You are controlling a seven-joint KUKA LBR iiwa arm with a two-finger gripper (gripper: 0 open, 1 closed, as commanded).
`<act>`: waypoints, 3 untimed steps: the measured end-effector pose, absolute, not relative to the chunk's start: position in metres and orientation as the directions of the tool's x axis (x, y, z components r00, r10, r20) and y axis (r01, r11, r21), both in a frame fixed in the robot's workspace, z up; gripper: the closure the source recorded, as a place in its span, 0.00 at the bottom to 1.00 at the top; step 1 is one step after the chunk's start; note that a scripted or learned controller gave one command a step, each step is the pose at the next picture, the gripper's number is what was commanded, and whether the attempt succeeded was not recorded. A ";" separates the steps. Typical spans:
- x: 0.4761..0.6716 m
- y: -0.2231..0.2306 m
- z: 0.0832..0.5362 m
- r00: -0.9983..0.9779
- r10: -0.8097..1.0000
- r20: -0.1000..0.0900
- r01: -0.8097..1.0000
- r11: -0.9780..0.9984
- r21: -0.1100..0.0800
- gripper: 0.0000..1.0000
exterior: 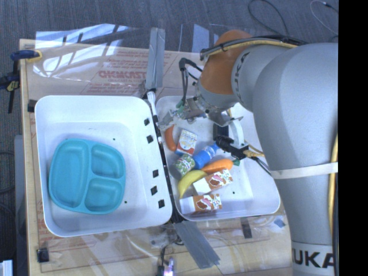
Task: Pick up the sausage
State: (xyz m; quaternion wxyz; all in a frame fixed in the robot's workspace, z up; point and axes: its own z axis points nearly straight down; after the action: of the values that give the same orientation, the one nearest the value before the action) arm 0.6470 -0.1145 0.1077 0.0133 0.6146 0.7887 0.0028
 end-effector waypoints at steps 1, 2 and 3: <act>0.651 -0.108 0.124 -0.252 0.968 -0.008 0.967 0.252 0.029 1.00; 0.651 -0.109 0.124 -0.251 0.968 -0.009 0.967 0.251 0.029 0.00; 0.638 -0.115 0.110 -0.394 0.919 -0.025 0.918 0.395 0.036 0.00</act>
State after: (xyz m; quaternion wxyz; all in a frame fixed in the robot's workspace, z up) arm 0.6376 -0.1145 0.1095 0.0205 0.5499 0.8349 0.0079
